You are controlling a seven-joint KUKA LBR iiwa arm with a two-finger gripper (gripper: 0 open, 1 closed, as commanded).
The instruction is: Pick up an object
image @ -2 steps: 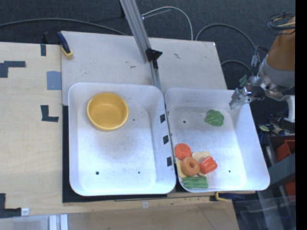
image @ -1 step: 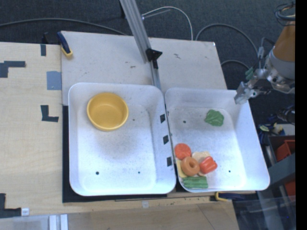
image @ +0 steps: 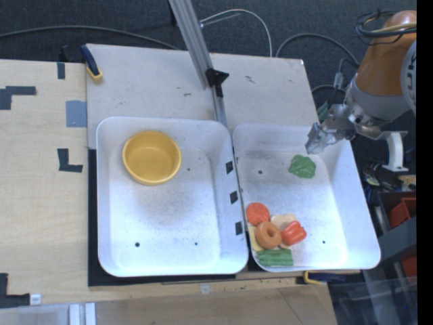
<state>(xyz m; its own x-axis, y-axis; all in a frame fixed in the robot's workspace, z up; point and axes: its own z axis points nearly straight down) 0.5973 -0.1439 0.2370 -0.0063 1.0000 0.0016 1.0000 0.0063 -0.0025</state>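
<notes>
though the arm is cut off at right, gripper (image: pixel 316 143) above green item (image: pixel 302 166), its spread unreadable

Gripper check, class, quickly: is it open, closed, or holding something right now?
Gripper: cannot be told; it hangs over the right bin, just above the green piece.

Even, diffuse light from above — bright on the two white bins (image: pixel 169 256), whose floors show soft glare. Shadows are faint and short. Focus is slightly soft throughout — the dark floor at the top edge looks grainy.
</notes>
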